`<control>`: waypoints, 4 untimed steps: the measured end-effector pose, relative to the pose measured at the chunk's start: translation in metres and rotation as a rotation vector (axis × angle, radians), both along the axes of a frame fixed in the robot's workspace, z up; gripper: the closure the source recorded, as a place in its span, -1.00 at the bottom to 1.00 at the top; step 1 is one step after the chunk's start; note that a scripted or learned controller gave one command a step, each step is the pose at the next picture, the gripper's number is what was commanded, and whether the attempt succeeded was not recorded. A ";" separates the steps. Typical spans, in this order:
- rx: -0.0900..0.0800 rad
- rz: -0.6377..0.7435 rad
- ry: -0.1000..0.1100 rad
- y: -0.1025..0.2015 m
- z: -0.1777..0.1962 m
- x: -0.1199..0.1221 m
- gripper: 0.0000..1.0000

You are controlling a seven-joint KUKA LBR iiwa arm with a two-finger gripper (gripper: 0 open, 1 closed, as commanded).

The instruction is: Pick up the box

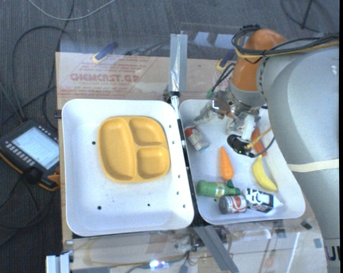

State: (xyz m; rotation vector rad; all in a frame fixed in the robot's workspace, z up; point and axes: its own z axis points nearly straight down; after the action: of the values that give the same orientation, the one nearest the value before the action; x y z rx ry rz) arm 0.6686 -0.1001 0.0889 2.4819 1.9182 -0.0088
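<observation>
The box (263, 199) is a small black-and-white carton lying flat in the near right corner of the right bin (208, 121). It touches a red-and-white can (232, 204) on its left. My gripper (232, 116) hangs over the far part of that bin, well away from the box and toward the back. Nothing shows between its fingers from this angle. The orange wrist band (256, 56) and the grey arm cover the bin's far right corner.
In the right bin lie a small can (197, 138), a carrot (226, 162), a banana (264, 174), a green bottle (215, 188) and a red-orange item (256, 139) by the arm. The left bin (80, 169) holds a yellow divided tray (133, 148).
</observation>
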 end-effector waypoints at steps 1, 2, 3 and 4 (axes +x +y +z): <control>0.007 0.055 0.001 0.046 0.094 -0.036 -1.00; 0.008 0.050 0.001 0.011 0.021 -0.047 -1.00; 0.005 0.066 -0.037 -0.005 0.011 -0.107 -1.00; 0.004 -0.026 -0.025 0.002 0.008 -0.104 -1.00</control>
State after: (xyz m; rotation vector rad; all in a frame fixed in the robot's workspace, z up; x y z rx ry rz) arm 0.5646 -0.0984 0.0974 2.4967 1.8784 0.0265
